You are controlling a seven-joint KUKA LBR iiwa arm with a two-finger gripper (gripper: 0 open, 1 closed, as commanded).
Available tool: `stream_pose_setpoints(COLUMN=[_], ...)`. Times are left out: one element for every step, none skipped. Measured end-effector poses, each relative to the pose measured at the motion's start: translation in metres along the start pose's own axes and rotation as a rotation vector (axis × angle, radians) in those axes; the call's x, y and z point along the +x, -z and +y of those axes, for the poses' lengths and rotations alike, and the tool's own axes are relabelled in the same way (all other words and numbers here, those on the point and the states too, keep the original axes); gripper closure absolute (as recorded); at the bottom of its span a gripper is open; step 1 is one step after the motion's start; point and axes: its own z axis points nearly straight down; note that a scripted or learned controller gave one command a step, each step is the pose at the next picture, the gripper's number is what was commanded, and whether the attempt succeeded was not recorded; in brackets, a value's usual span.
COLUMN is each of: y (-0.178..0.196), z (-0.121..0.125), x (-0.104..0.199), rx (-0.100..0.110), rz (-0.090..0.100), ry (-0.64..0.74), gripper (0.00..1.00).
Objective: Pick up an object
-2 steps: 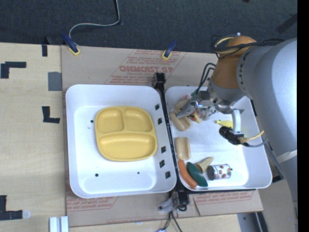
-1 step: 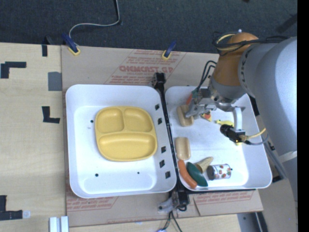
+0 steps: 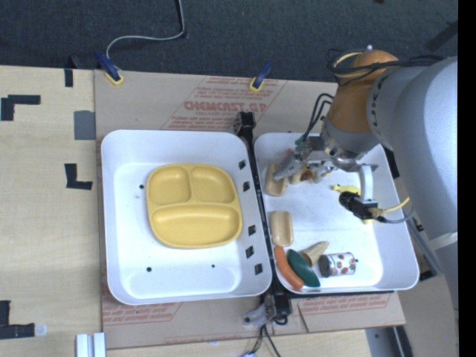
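Smooth orange carrot (image 3: 288,268) beside a glossy green pod (image 3: 303,267); claw (image 3: 297,163) spread over a tan block (image 3: 277,181).

One fixed overhead camera, slanted down over both white bins (image 3: 111,222), arm (image 3: 416,110) entering from the right.

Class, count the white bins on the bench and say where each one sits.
2. The left bin holds a yellow tray; the right bin sits beside it, under the gripper. None seems hidden.
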Motion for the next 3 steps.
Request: stream_pose_setpoints(y=[-0.0132, -0.0135, -0.0133], z=[0.0215, 0.0255, 0.0248], x=[-0.0164, -0.0220, -0.0152], rx=[0.024, 0.033, 0.028], rz=[0.006, 0.008, -0.005], ry=[-0.004, -0.004, -0.010], gripper=[0.00, 0.00, 0.00])
